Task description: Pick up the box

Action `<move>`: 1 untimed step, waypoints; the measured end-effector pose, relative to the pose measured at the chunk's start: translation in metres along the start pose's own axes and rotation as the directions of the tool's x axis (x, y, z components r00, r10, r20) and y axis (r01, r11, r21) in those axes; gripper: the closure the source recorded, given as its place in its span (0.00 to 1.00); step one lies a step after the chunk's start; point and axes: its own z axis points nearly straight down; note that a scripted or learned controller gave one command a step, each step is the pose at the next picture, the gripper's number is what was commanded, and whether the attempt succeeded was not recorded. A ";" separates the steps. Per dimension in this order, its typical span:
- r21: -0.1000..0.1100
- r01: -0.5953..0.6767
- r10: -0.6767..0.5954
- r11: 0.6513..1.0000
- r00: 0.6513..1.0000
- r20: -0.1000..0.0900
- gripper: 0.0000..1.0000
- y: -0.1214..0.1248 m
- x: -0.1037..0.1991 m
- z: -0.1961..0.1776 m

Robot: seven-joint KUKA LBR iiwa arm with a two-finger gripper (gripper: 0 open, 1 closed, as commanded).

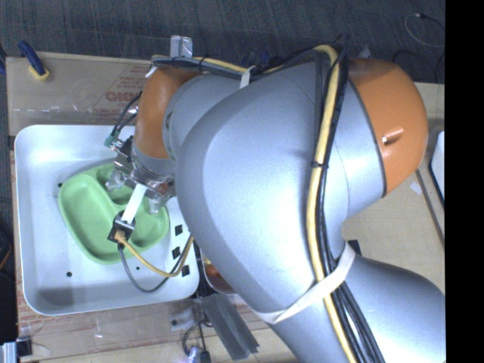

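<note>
End effector (pixel 138 183) low over green dish (pixel 82 212) in left white bin (pixel 32 203)

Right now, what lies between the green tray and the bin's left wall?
Nothing: the camera view shows bare white floor between the green tray and the left wall.

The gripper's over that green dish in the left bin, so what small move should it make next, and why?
Probably a short lift straight up. The gripper is over the green dish in the left bin, which is not the thing wanted, and the arm hides much around it. Rising may uncover what else lies there.
</note>
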 end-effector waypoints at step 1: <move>-0.006 0.005 -0.005 1.000 1.000 0.009 1.00 0.003 -0.004 -0.010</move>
